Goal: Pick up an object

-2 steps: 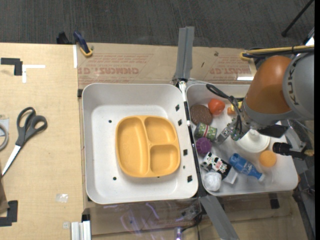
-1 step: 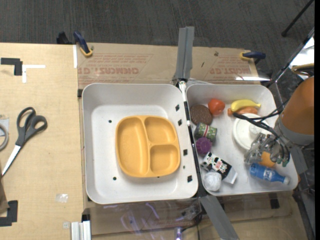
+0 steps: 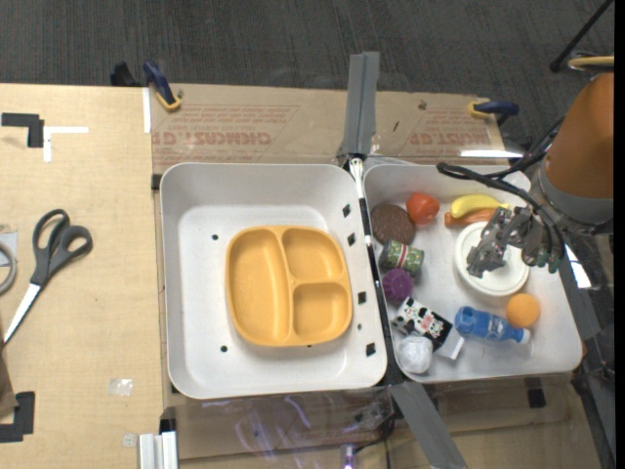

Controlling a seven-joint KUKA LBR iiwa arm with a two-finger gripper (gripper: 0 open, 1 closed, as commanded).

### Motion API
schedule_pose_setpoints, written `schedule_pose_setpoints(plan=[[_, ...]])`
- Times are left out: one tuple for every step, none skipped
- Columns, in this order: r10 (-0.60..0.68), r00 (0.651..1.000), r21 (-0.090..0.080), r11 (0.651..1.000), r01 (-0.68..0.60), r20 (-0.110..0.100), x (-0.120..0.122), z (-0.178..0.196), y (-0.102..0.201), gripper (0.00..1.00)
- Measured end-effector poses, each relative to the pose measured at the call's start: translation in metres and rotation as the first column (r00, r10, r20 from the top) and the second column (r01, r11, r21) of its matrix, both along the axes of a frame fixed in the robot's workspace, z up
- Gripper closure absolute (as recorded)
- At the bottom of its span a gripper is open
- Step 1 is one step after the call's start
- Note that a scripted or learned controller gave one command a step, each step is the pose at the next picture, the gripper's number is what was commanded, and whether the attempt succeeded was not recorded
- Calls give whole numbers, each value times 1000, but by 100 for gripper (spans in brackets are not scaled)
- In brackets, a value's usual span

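Note:
My gripper [image 3: 488, 253] hangs low in the right bin [image 3: 562, 355], right over a white round bowl [image 3: 500, 279]; I see nothing held in it. Around the bowl lie a yellow banana [image 3: 476, 204], an orange ball [image 3: 524, 309] and a blue bottle [image 3: 488, 324]. Further left in that bin are a red tomato [image 3: 422, 206], a brown disc [image 3: 394, 223], a green can [image 3: 402, 257], a purple ball [image 3: 396, 284], a black-and-white cow-patterned piece [image 3: 422, 319] and a white ball [image 3: 414, 355].
The left bin [image 3: 186, 262] holds a yellow divided plate [image 3: 290, 285]. Scissors [image 3: 49, 247] lie on the wooden bench at the left. Blue clamps [image 3: 161, 84] [image 3: 498, 108] pin cardboard behind the bins. A grey bar [image 3: 361, 106] rises between the bins.

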State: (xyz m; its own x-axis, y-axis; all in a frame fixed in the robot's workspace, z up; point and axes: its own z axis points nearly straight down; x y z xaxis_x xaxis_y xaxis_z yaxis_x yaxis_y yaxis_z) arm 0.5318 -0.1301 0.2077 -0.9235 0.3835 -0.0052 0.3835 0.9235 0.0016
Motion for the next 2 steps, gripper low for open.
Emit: schedule_pose_setpoints(plan=[[223, 975, 0, 975, -223, 0, 25, -95, -66, 100], [224, 975, 4, 975, -224, -4, 24, -97, -64, 0]])
